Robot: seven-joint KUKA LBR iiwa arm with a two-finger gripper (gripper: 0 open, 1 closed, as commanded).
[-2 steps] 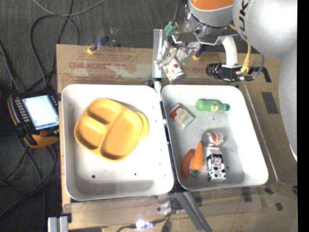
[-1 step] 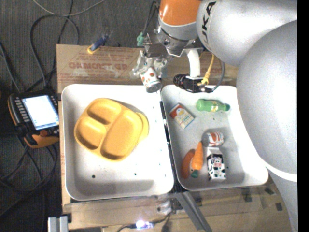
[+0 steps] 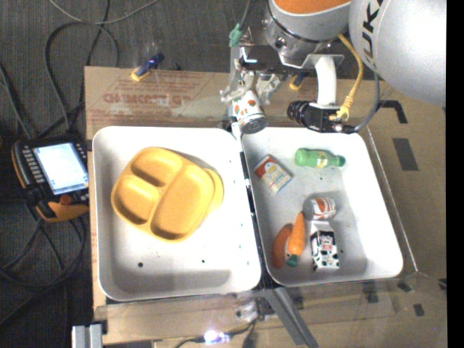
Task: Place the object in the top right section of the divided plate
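A yellow divided plate (image 3: pixel 167 192) lies in the left bin (image 3: pixel 116 267), with three sections showing. My gripper (image 3: pixel 247 101) hangs above the far end of the rim between the two bins. It is shut on a small white can with red spots (image 3: pixel 249 114), whose dark round end faces the camera. The can is held in the air, to the right of and beyond the plate's far right section (image 3: pixel 200 183).
The right bin (image 3: pixel 377 194) holds a green bottle (image 3: pixel 319 158), a small orange-and-white carton (image 3: pixel 273 174), a silver and red can (image 3: pixel 320 208), a carrot (image 3: pixel 293 239) and a cow-patterned carton (image 3: pixel 325 251). A teach pendant (image 3: pixel 52 169) lies left of the bins.
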